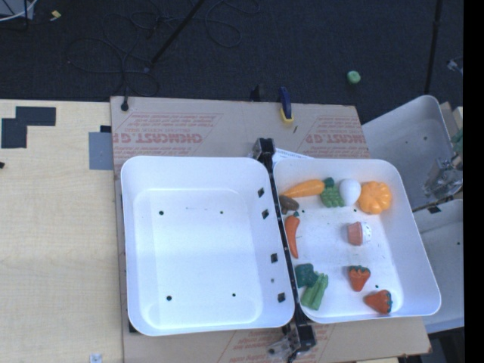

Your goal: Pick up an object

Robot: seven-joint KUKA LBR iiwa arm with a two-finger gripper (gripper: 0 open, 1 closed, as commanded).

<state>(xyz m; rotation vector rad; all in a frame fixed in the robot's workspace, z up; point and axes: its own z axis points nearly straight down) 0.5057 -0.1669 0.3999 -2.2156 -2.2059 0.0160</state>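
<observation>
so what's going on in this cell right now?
Nothing is being handled at this moment. Two white bins sit side by side on the bench: the right bin holds toy food, including a yellow pumpkin, a carrot, two strawberries and some green pieces. The left bin has none of the toys. A pick looks not yet started; every item lies loose in the right bin.

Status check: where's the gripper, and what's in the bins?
Gripper at right edge, outside right bin. Toy foods in right bin, untouched. No obstruction seen.
</observation>
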